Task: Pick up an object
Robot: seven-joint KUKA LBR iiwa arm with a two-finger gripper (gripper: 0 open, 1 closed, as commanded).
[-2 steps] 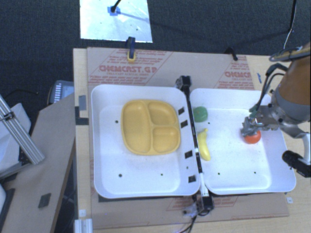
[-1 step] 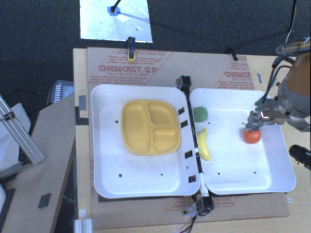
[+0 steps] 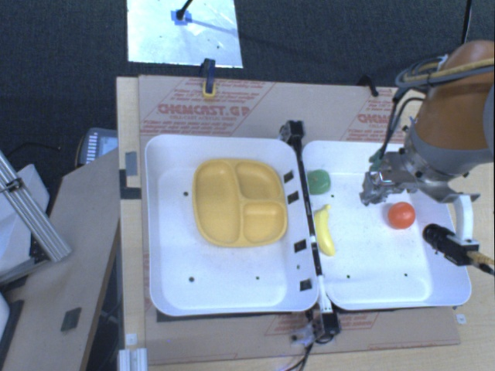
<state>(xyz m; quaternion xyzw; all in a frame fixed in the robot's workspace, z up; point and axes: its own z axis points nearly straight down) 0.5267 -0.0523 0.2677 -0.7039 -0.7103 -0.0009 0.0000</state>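
Two white bins are seen side by side on a cardboard-topped desk over dark carpet; the claw, its opening unclear, is poised beside an orange ball in the right bin.

Note that the grey-and-orange robot arm is cut off by the right edge, and the two-finger metal gripper (fingertips indistinct) appears too small for you to judge.
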